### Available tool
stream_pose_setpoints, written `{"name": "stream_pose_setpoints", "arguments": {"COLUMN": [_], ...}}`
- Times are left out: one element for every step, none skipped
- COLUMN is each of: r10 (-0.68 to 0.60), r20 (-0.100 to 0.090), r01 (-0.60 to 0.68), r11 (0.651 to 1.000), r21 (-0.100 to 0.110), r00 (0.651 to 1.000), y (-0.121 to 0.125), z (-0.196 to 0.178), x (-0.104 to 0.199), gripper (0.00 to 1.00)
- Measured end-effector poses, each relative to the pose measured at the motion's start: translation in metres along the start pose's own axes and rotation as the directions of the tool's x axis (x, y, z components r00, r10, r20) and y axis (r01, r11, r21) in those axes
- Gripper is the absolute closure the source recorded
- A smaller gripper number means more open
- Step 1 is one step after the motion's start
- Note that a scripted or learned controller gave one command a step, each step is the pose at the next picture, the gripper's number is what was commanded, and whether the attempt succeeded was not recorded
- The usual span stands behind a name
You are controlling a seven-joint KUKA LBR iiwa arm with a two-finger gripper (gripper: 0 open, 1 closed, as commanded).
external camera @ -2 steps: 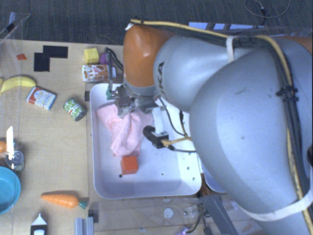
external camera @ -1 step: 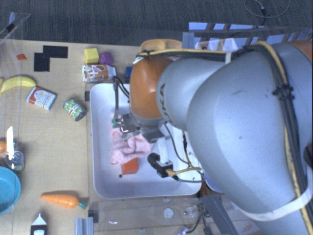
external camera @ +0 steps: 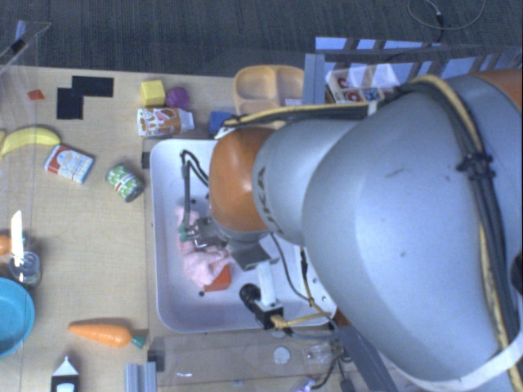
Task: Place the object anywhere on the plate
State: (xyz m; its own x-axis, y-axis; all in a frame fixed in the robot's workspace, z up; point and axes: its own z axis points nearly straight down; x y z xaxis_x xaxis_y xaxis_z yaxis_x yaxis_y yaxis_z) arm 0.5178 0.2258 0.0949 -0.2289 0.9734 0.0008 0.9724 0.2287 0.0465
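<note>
My gripper (external camera: 194, 233) reaches down into the left white bin (external camera: 166, 219), under the orange band of the wrist (external camera: 233, 190). A soft pink object (external camera: 198, 261) lies in the bin right below the gripper, and a small orange-red piece (external camera: 219, 278) touches its lower right side. Whether the gripper touches the pink object cannot be told. The grey arm covers the right part of this bin and the whole right bin. A blue plate (external camera: 12, 321) sits at the bench's lower left edge, cut off by the frame.
On the bench left of the bin lie a banana (external camera: 29, 140), a small carton (external camera: 69, 163), a green can (external camera: 125, 181) and a carrot (external camera: 102, 332). Behind the bin are a snack box (external camera: 163, 122), a yellow cube (external camera: 152, 92), a purple ball (external camera: 177, 98) and a yellow divided dish (external camera: 265, 88).
</note>
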Motion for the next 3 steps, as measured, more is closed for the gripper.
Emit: {"name": "stream_pose_setpoints", "arguments": {"r10": [0.197,0.207,0.148], "r20": [0.009,0.009,0.007], "r01": [-0.197,-0.207,-0.148], "r11": [0.979,0.978,0.988], "r21": [0.041,0.041,0.037], "r00": [0.980,0.978,0.989], "y": [-0.029,-0.027,-0.017], "z": [-0.068,-0.070,-0.195], "x": [-0.085,-0.018,-0.095], "gripper": [1.00,1.00,1.00]}}
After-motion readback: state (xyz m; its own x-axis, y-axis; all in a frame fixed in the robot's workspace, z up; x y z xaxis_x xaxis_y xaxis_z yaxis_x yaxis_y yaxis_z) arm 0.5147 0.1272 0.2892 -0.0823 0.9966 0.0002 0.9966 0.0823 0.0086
